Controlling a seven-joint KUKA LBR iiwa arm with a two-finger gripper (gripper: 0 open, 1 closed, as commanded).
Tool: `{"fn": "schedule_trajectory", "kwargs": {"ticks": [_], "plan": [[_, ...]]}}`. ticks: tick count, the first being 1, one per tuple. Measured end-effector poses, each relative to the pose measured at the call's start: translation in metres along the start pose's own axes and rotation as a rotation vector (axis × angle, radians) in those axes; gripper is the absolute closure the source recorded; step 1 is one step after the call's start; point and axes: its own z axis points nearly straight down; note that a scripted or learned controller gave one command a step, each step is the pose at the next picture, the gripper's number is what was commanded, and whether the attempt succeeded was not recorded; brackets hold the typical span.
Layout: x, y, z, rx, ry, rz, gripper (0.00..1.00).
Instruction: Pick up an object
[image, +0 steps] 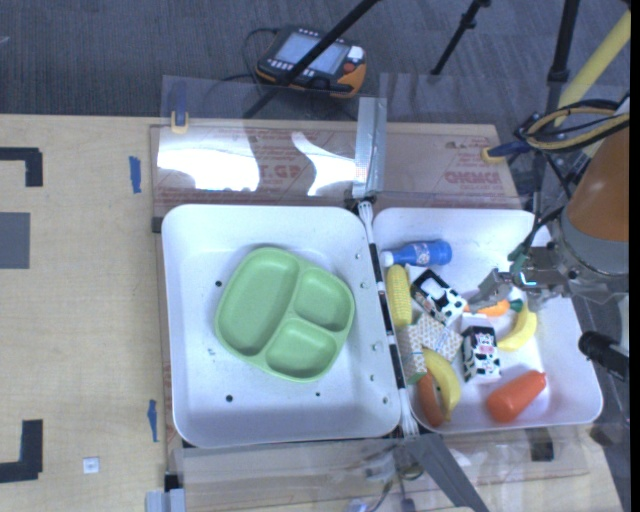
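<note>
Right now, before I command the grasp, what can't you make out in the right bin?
- Gripper: fingertips too small and blurred in the camera view to judge.
- Banana: upper end hidden under the gripper.
- Reddish fruit: half covered by the yellow banana; kind unclear.
- Blue bottle: label unreadable.

You have two shallow white plastic bins (190, 330) (580, 395), one green divided plate (285, 313), one blue bottle (418, 253), one yellow corn cob (398, 295), two yellow bananas (443, 372) (519, 328), two cow-print cartons (440, 298) (481, 352) and one orange carrot (515, 394).
</note>
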Motion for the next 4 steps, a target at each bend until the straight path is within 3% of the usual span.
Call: {"fn": "schedule_trajectory", "kwargs": {"ticks": [1,2,3,4], "plan": [[-0.045,0.041,0.123,-0.005,-0.002,0.114,0.00],[-0.071,-0.017,0.067,-0.001,0.000,-0.230,0.00],[-0.100,0.033,0.054,-0.006,-0.004,-0.271,0.00],[-0.099,0.134,0.052,-0.007,-0.005,-0.403,0.00]]}}
